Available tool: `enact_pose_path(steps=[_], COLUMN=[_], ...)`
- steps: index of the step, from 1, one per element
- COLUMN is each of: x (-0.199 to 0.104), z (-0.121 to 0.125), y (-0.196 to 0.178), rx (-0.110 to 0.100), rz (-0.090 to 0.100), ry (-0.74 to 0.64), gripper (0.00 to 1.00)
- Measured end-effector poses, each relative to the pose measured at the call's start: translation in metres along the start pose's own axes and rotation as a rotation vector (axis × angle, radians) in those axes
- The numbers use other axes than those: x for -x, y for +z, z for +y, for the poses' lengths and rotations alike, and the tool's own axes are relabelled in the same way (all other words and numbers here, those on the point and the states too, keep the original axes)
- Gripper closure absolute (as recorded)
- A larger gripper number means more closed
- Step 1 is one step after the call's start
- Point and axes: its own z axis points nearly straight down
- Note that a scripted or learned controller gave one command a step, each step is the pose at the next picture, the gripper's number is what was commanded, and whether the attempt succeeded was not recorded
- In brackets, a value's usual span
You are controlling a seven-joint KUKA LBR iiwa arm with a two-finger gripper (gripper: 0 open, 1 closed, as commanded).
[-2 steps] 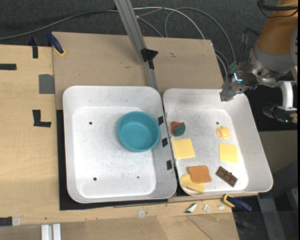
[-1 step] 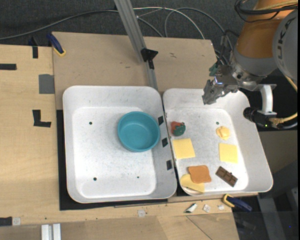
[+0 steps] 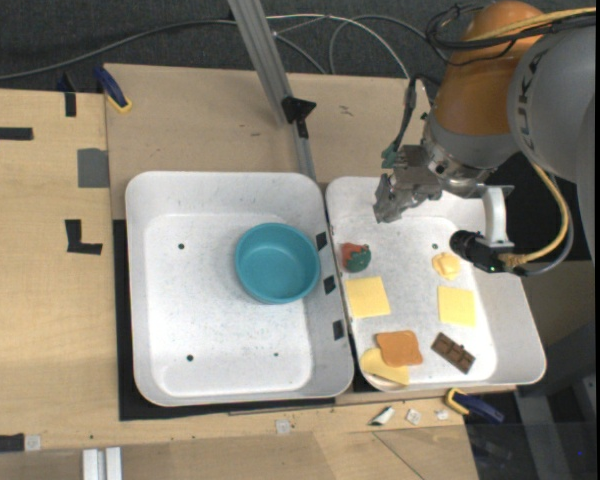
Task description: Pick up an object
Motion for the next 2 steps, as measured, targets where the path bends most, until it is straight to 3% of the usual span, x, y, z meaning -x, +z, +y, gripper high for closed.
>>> enact_pose_path(steps=[2], x=[-0.107], z=[-0.015], y=[0.029], rx=[0.0], rz=[0.0], ry=[-0.002], gripper=[1.0])
